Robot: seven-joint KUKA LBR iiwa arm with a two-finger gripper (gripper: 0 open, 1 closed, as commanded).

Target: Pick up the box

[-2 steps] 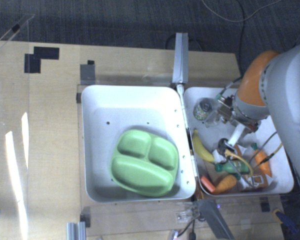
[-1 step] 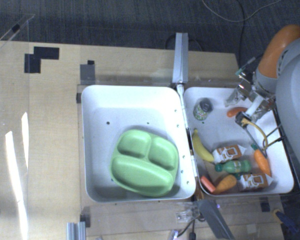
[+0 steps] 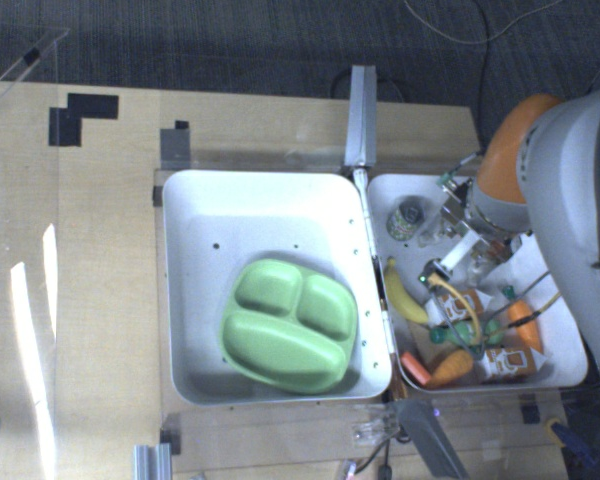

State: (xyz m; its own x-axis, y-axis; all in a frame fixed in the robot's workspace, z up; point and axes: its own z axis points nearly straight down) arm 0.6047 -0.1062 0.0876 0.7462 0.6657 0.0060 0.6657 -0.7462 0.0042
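The pale wooden bench (image 3: 90, 268) carries two shallow white bins side by side. The left white bin (image 3: 260, 180) holds a light green plastic plate with three compartments (image 3: 290, 323), lying tilted toward the near right of that bin. The right white bin (image 3: 412, 183) is crowded. A yellow banana (image 3: 405, 293) lies along its left wall, and a small clear round jar (image 3: 408, 216) stands near its far left corner. An orange carrot (image 3: 450, 368) rests by the near edge, with a short red-pink piece (image 3: 413, 368) just to its left.

The small white and orange cardboard box (image 3: 505, 361) lies in the near right part of the right bin; it is just beside the carrot's right end, with another orange item (image 3: 525, 323) just behind it. The box lies free in the bin, with nothing gripping it.

The grey arm with the orange band (image 3: 505, 153) reaches in from the right over the right bin. Its end effector (image 3: 458, 238) hangs over the middle of that bin, between the jar and the clutter nearer the front, apart from the box. Whether the end effector is open or closed cannot be told from this view.
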